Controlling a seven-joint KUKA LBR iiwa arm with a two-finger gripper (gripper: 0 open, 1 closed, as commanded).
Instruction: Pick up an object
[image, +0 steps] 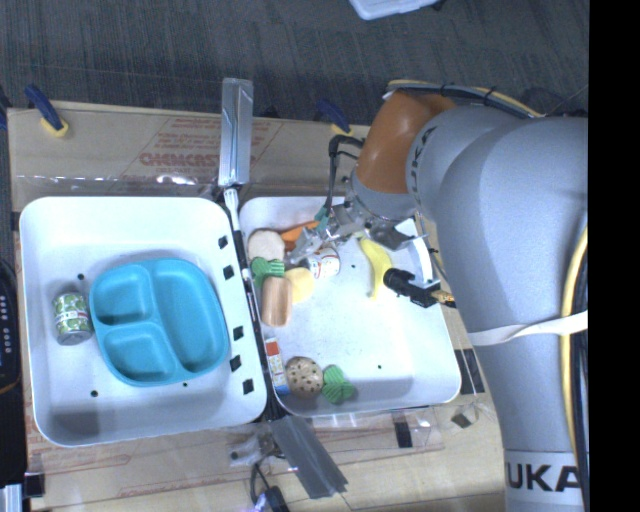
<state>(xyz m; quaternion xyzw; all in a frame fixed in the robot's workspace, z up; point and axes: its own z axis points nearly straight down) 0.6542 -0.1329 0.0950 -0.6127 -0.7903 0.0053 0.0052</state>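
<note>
Over the upper left part of the right bin (385, 340), as the overhead camera sees it, the grey KUKA arm (490, 200) holds its tool (322, 237) low above a tight cluster of toy foods. Whether the tool is open or closed cannot be told from this angle, and nothing can be seen gripped in it. Candidates for the pick lie crowded around it: an orange carrot (291, 236) at its left, a small white can (325, 267) with a red label just below it, a yellow banana (376, 262) to its right, and, against the bin's dividing wall, a tan bread roll (275, 302) touching a pale yellow piece (300, 283). A speckled ball (304, 376) and a green toy (338, 384) sit together, well apart from the cluster, at the near edge. Elsewhere on the surface, the left bin (40, 300) holds a blue divided tray (160, 320) and a small green can (71, 317). The step in hand looks to be the descent onto a target, most likely the small white can or the orange carrot. Doing it well probably means centring on one item alone so neighbours are not caught or shoved, setting the tool's closing direction across that item's narrow side, and going low enough to get around it rather than pinching its top. The lift should then be straight up, so crowded pieces are not dragged along. A round can may roll or slip free if gripped off-centre.
</note>
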